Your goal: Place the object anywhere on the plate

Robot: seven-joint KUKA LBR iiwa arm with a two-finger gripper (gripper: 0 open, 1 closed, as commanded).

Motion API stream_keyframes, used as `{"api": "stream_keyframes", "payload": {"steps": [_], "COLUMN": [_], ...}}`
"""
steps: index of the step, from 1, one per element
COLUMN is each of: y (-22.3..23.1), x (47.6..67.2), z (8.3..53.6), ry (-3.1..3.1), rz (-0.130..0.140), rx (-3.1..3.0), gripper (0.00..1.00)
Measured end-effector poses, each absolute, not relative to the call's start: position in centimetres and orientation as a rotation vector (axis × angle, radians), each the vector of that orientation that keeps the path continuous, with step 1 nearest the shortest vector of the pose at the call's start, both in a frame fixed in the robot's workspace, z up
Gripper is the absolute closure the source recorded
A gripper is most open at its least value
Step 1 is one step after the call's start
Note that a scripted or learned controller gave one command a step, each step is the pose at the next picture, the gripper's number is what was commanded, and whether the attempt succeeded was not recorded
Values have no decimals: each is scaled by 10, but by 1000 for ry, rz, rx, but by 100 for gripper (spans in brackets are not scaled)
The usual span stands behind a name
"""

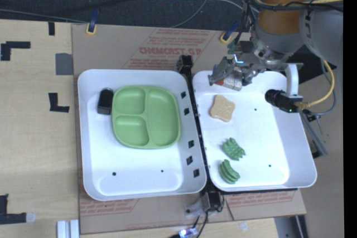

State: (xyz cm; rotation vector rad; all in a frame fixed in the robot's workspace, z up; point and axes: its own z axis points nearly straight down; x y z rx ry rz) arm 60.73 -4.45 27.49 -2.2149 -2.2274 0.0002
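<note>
A green divided plate (146,117) lies in the left bin (95,175). In the right bin (279,142) a tan piece of toast (222,108) lies near the upper left. Two green leafy toys lie below it, one (234,149) at mid bin and one (228,171) near the front edge. My gripper (231,77) hangs over the right bin's upper left corner, just above the toast and apart from it. Nothing shows between its tips.
A small black block (105,101) sits in the left bin against the plate's left rim. The black divider (190,114) runs between the bins. A black sensor mount (279,98) and cables stick out of the arm at the right.
</note>
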Motion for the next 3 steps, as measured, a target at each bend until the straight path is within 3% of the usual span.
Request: {"api": "stream_keyframes", "payload": {"steps": [2, 3], "y": [50, 108], "x": [618, 633], "z": [259, 253], "ry": [-2225, -2228], "rz": [4, 1], "rx": [-2215, -2214], "gripper": [100, 100]}}
